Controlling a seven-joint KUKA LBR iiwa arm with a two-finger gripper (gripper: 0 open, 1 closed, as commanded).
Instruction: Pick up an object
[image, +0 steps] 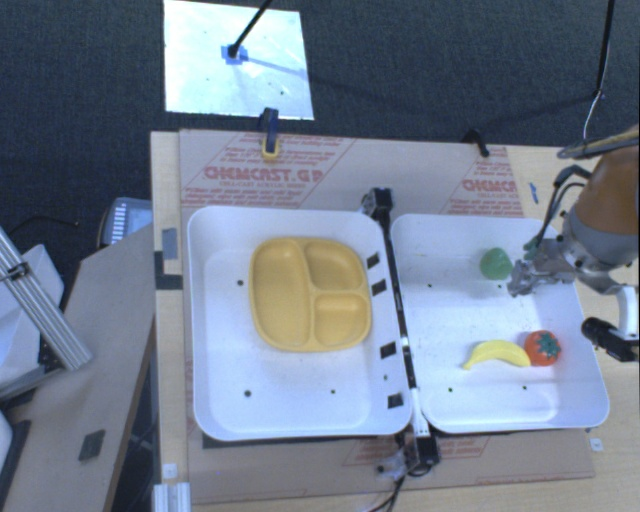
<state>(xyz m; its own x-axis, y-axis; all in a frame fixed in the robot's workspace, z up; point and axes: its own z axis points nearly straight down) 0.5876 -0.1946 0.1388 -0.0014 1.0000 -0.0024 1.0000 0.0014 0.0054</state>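
Camera view looked down on the two white bins, and the green ball (495, 263) served as the landmark. It lay in the right bin (440, 400), toward the far side. The yellow banana (497, 354) sat nearer the camera than the ball, and the red tomato-like fruit (542, 347) lay just beside the banana's right end, seemingly touching it. These three loose pieces were spread on the open bin floor, probably so that a pick could be tried on any of them. Well to the ball's left, in the left bin (215, 390), a yellow divided plate (308, 293) lay flat with nothing in its compartments; it looked like a bystander to the task.

The gripper (522, 277) hung just right of the ball, at the end of the arm's orange-banded wrist (610, 195). Nothing was visibly between its tips. Whether they stood apart or together could not be told at this slant, nor whether they touched the ball. The ball seemed the likeliest target.
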